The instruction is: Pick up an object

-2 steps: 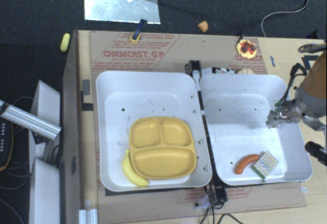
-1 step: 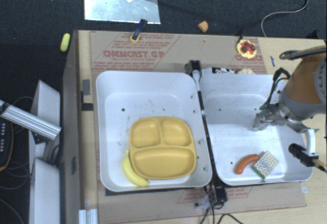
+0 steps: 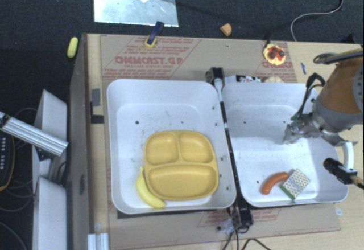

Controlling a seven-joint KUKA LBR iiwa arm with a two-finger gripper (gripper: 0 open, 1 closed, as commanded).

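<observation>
The divided tray [image 3: 181, 164] and banana [image 3: 147, 192] lie in the left bin [image 3: 122, 101]; sausage [image 3: 274, 182] beside packet [image 3: 296, 183] in the right bin [image 3: 256, 98].

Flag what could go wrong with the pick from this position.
The gripper sits in the right bin, well up from the sausage and the green patterned block; closing here would likely catch nothing. Those two lie touching near the bin's front wall, so a descent may nudge one away or hit the wall.

The pincer [image 3: 294, 129] hangs over bare floor of the right bin [image 3: 256, 106]; a sausage [image 3: 274, 182] and a small box [image 3: 296, 183] lie near, toward the front wall.
</observation>
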